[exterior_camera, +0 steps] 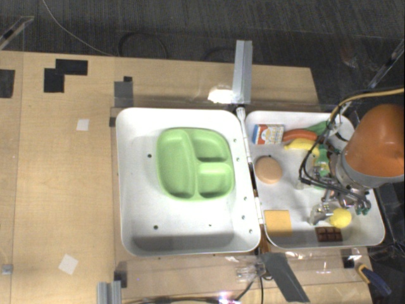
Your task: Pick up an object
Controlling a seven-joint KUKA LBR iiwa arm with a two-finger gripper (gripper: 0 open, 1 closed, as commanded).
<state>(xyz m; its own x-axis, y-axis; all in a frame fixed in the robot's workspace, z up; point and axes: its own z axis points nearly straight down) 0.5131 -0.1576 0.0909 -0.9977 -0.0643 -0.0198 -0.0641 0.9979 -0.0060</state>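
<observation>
Half-hidden yellow lemon (pixel 342 218) under hand (pixel 334 211)

Two white bins sat side by side on the wooden bench (pixel 57 189). The left bin (pixel 136 233) held a green divided tray (pixel 193 163), upside unclear, lying near its middle. The right bin (pixel 373 233) held a small carton (pixel 268 133), an orange carrot (pixel 299 133), a yellow banana (pixel 300 145), a round tan bun (pixel 269 170), a yellow-orange block (pixel 278 221) and a brown chocolate bar (pixel 329 235). The gripper (pixel 329 213) hung low over that bin's near right part, just beside a yellow lemon (pixel 341 218), under the arm's orange band (pixel 378 149).
</observation>
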